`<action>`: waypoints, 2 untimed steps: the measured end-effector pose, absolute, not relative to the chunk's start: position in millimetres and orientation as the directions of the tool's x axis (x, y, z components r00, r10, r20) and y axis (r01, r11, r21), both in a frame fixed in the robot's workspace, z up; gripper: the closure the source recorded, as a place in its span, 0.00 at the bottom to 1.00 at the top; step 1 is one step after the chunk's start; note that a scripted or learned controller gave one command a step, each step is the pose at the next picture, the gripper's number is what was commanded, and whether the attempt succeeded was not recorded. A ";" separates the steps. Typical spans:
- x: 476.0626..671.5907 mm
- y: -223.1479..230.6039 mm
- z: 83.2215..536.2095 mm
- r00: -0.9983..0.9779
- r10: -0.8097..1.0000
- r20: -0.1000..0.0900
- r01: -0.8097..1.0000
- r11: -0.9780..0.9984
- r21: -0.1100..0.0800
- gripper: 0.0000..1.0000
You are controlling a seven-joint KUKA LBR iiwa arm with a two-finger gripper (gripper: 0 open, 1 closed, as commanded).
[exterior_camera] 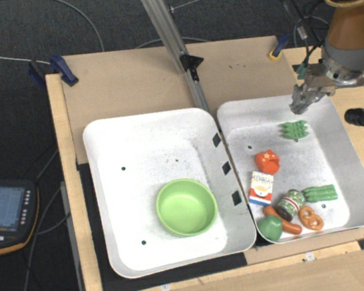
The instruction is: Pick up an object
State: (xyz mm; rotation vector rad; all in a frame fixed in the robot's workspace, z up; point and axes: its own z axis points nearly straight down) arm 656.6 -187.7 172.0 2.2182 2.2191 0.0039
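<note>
The arm (347,17) comes in at the upper right of the frame, its gripper (300,102) hanging over the upper edge of the right bin (353,171). Whether its fingers are wide or narrow cannot be told from here, and nothing shows between them. Just below the gripper, a green ridged piece (295,130) lies apart from the rest. Lower in the same bin sit a red pepper (267,161), a small carton (261,187) just below it, and a cluster along the bottom edge: a green pepper (270,228), a dark can (288,204), a pretzel (311,218) and a second green ridged piece (320,192). The left bin (123,156) holds a green bowl (186,206) toward its lower right. A teach pendant (2,214) rests at the left edge.
</note>
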 end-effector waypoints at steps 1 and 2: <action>657.5 -187.8 208.3 0.000 1.000 -0.001 1.000 0.000 0.004 1.00; 640.7 -138.6 223.7 -0.004 1.000 0.001 1.000 0.004 0.003 1.00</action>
